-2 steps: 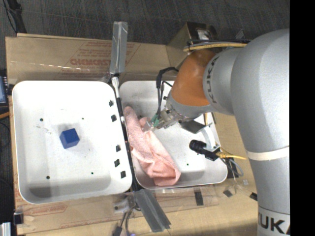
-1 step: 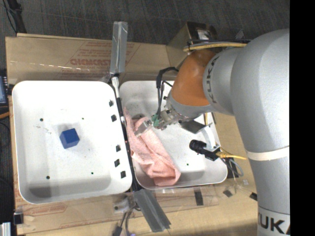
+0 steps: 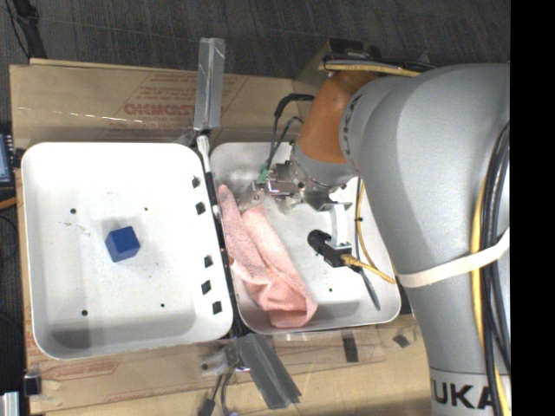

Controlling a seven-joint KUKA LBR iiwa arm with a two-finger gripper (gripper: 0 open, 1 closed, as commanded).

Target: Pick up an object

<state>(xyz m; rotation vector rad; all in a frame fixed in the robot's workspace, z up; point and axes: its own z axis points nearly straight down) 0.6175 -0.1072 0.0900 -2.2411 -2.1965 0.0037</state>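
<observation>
- We take the pink cloth (image 3: 264, 263) as our landmark: it lies crumpled along the left side of the right bin (image 3: 381, 306).
- The end effector (image 3: 260, 185) sits just above the cloth's upper end; we cannot tell how far it is open, or whether it holds anything.
- Left of the cloth, a blue cube (image 3: 122, 243) rests in the left bin (image 3: 52, 319).

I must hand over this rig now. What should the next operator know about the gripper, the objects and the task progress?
Gripper: low in the right bin, at the upper end of the pink cloth; whether it is open or shut cannot be seen.
Objects: pink cloth lies along the right bin's left side; blue cube sits in the left bin.
Done: no object is visibly lifted.
Left: grasp and raise one object.
</observation>
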